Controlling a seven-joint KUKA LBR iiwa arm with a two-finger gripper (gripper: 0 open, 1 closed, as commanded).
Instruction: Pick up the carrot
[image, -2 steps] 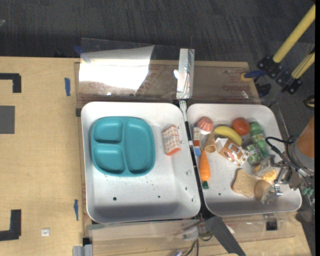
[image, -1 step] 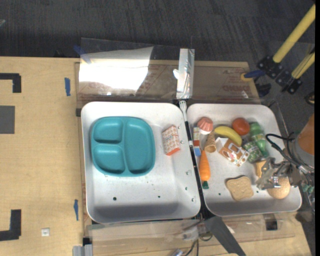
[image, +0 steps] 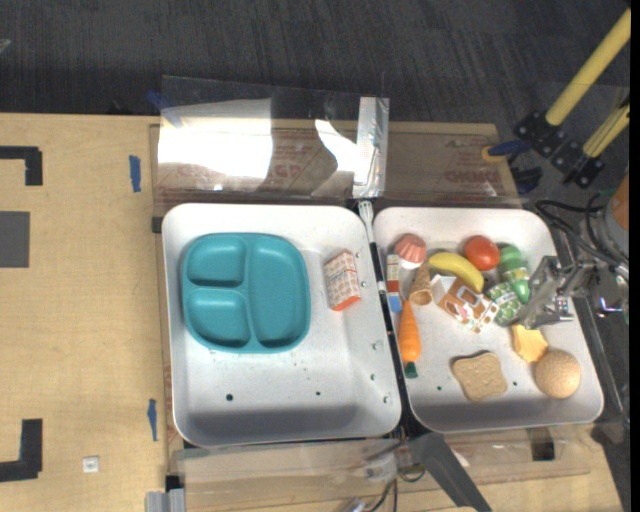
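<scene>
The carrot (image: 410, 334) is orange with a small green tip at its near end. It lies lengthwise along the left wall of the right bin (image: 590, 400). My gripper (image: 545, 298) hangs over the right side of the same bin, near a green item and a cheese wedge. It is well to the right of the carrot, and several toy foods lie between them.
The right bin also holds a banana (image: 455, 267), a tomato (image: 481, 251), a bread slice (image: 478, 375), a round bun (image: 557, 373), a cheese wedge (image: 529, 344) and small packets. The left bin (image: 200, 405) holds a teal divided plate (image: 245, 291) and a small carton (image: 342, 279).
</scene>
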